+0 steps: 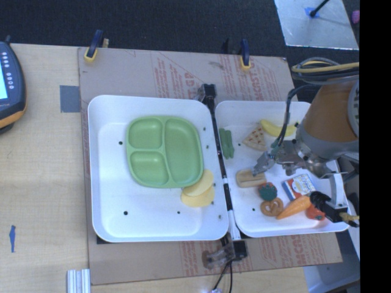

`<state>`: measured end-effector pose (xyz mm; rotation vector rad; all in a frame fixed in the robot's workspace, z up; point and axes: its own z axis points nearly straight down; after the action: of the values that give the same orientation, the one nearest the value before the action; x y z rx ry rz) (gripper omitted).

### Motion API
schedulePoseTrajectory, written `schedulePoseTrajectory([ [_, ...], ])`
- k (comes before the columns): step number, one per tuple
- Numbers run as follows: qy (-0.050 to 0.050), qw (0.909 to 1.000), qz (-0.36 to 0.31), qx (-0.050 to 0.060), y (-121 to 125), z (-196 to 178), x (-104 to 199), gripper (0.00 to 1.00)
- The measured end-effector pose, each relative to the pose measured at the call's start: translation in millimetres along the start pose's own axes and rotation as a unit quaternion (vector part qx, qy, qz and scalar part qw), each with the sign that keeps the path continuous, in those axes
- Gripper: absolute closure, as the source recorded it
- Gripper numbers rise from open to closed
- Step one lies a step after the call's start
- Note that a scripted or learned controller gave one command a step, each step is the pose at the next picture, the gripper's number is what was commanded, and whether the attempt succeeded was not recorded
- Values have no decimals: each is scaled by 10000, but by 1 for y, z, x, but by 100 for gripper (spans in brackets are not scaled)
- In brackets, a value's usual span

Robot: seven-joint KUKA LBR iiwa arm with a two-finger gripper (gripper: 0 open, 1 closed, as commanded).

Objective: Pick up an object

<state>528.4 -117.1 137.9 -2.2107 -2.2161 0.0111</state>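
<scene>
While the tan bread slice [250,177] lies flat in the right bin [244,221], we see the gripper [266,163] just above it, fingers slightly apart, gripping nothing. A green-topped toy [267,191] and a pretzel [271,207] lie just below the slice.

Wooden bench [43,182], cardboard sheet [159,75] — clamped, dark floor [153,8] beyond
</scene>
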Motion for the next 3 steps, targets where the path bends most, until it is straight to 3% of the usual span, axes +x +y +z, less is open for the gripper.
schedulePoseTrajectory([
  [1, -20, 10000, -30, -60, 52, 23, 14, 0],
  [2, -7, 10000, 0, -5, -19, 48, 3, 0],
  [3, -16, 10000, -18, -73, 38, 45, 9, 0],
])
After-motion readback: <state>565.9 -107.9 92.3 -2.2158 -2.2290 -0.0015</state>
